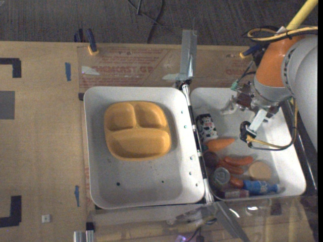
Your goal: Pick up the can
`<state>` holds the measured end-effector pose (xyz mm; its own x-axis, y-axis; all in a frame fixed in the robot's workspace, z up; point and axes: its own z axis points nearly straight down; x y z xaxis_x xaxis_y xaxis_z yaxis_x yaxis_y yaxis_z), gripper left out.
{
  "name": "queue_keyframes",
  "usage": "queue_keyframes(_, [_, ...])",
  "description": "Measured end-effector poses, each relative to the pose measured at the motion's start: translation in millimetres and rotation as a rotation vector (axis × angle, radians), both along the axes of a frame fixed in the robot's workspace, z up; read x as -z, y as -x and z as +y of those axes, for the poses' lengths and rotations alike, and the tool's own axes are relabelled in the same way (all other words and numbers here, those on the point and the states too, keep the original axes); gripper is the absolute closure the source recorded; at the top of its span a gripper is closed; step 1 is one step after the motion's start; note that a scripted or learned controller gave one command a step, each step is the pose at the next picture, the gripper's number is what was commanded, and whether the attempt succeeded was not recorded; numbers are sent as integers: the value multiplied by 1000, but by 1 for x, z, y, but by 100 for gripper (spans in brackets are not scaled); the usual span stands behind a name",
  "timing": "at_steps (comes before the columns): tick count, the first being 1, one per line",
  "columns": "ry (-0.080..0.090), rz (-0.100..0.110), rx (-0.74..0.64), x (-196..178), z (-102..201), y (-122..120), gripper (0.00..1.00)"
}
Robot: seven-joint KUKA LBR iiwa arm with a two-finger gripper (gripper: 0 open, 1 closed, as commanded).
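Note:
A grey metal can point(221, 177) stands in the right bin point(295, 183) near its front left, its round top facing up, packed among other items. A black-and-white patterned can-like container point(206, 126) lies against the bin's left wall further back. My gripper point(236, 103) hangs over the back middle of the right bin, below the orange wrist band point(270, 69). It is right of the patterned container and well behind the grey can, with nothing seen in it.
Around the grey can lie a carrot point(220, 144), a dark plum point(211, 159), a sausage point(238, 161), a tan round bun point(260, 171) and a blue bottle point(260, 187). A cable loop point(267, 144) dangles from the wrist. The left bin point(96, 150) holds a yellow divided plate point(137, 129).

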<state>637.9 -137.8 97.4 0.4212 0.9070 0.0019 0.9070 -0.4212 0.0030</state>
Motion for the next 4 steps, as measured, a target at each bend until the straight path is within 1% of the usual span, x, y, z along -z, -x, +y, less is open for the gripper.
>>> queue_keyframes(1, [1,0,61,10,-44,55,0])
queue_keyframes(2, [0,-3,64,0,-45,55,100])
queue_keyframes(3, [-1,5,-139,-94,23,110,100])
queue_keyframes(4, [0,5,-337,-65,32,95,100])
